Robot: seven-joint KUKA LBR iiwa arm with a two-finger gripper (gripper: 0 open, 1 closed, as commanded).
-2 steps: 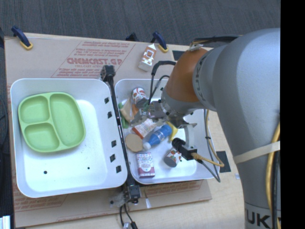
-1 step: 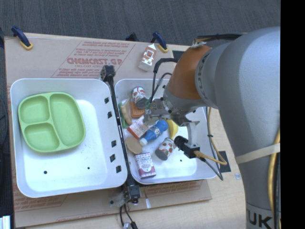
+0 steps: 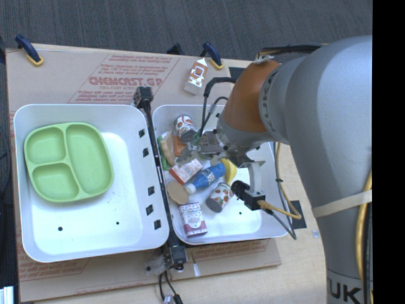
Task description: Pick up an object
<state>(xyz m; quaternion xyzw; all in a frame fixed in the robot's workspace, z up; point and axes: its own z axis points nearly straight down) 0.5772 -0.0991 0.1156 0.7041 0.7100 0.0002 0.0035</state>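
The right bin [image 3: 266, 223] holds a heap of small items. Among them are a blue bottle [image 3: 205, 178], a small can [image 3: 219, 196], a red-and-white packet [image 3: 192, 219], a red-and-white box [image 3: 186, 170] and a printed can [image 3: 184, 125] at the far side. My gripper [image 3: 206, 145] hangs low over the middle of this heap, just above the box and the blue bottle. The grey wrist with its orange band [image 3: 250, 100] hides the bin's right part. Nothing is seen lifted clear of the pile.
The left bin [image 3: 95, 227] carries a green divided tray [image 3: 68, 161]. A small carton [image 3: 196, 76] lies on the cardboard behind the right bin. Black clips run along the wall between the bins, and cables trail at the right bin's near corner.
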